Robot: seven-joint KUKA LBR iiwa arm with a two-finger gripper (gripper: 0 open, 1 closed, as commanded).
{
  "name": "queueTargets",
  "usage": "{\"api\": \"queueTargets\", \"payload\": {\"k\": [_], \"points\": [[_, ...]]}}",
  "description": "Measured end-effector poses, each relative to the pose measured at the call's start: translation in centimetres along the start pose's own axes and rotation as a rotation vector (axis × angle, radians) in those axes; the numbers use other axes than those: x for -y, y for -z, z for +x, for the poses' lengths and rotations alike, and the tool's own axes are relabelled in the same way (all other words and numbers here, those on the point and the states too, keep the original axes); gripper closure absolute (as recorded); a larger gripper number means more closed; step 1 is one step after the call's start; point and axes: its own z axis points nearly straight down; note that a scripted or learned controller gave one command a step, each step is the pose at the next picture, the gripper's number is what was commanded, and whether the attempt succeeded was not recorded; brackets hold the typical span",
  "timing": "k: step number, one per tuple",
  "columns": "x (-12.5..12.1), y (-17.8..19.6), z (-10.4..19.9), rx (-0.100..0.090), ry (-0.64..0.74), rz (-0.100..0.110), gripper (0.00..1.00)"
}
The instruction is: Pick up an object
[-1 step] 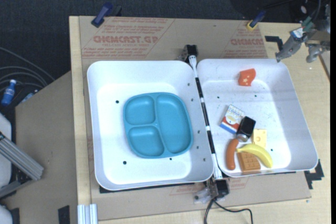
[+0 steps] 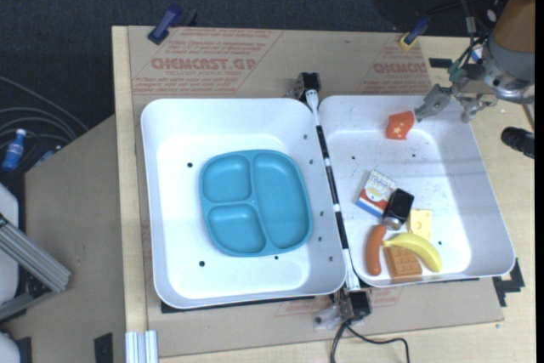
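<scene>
The end effector (image 2: 449, 98) sits at the far right corner of the right bin (image 2: 476, 183), over its rim, hanging from the grey arm (image 2: 510, 47) that reaches in from the right. Whether it is spread or pressed together cannot be told at this size; nothing shows pinched in it. It hovers above the bin's edge, not down among the things — a waiting or approach pose, by the look of it, not a grasp.

Nearest to it, just inside the right bin's far wall, lies a small orange block (image 2: 399, 126), apart from everything else and so probably the easiest pick.

The rest crowd the right bin's near end. A little white-and-blue box (image 2: 374, 192) lies toward the bin's middle, with a black block (image 2: 398, 205) touching it. Just nearer are a sausage (image 2: 376, 249), a yellow wedge (image 2: 421, 222), a banana (image 2: 416, 251) and a brown cracker (image 2: 405, 264) under the banana — packed close, so a two-finger grasp there risks nudging neighbours.

Left of the right bin, sharing a clipped seam, the left bin (image 2: 170, 183) holds a blue divided plate (image 2: 255, 201) lying flat in its middle. Both bins rest on a brown board on the bench (image 2: 127, 208).
</scene>
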Motion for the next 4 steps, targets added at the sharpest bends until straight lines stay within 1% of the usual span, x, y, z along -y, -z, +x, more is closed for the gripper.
{"api": "queueTargets", "payload": {"k": [1, 2, 3, 4], "points": [[-0.1, -6.8, 0.8, -0.011, 0.005, 0.01, 0.0], [-0.1, -5.7, 0.8, -0.008, 0.006, 0.012, 1.0], [-0.1, -5.7, 0.8, -0.009, 0.006, 0.012, 0.0], [0.1, -6.9, 4.3, 0.002, 0.0, 0.01, 0.0]]}}
